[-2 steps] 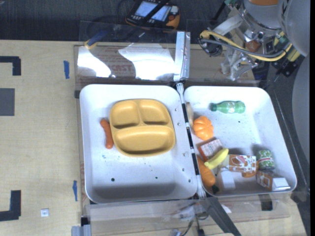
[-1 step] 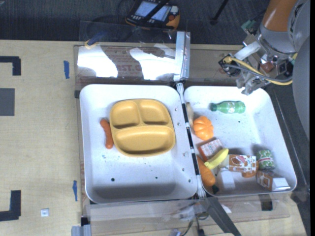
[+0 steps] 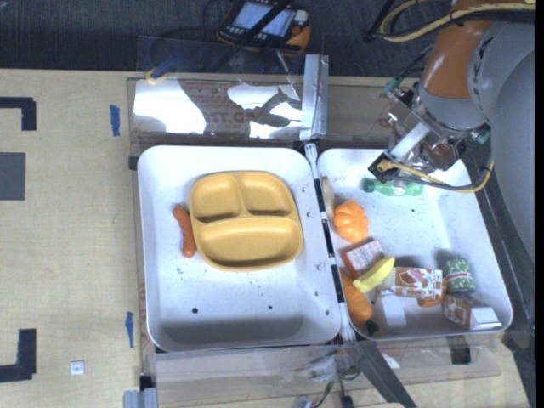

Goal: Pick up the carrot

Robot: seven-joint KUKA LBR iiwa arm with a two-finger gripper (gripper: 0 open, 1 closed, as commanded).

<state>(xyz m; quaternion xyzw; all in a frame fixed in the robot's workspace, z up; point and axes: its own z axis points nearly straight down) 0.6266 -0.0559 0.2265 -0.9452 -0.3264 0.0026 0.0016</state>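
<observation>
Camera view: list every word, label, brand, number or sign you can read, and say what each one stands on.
None can be read.
Handheld screen device above the bins: lit display, content blurred.
Brown packet in the right bin: printed face, too small to read.
Red-and-white carton: print too small to read.
Green can and small box: labels blurred.
Carrot, yellow tray and left bin: unmarked.

A yellow divided tray (image 3: 245, 218) is seen in the left bin (image 3: 161, 296); a small pumpkin (image 3: 351, 219) and a banana (image 3: 375, 274) are seen in the right bin (image 3: 489, 253).
</observation>
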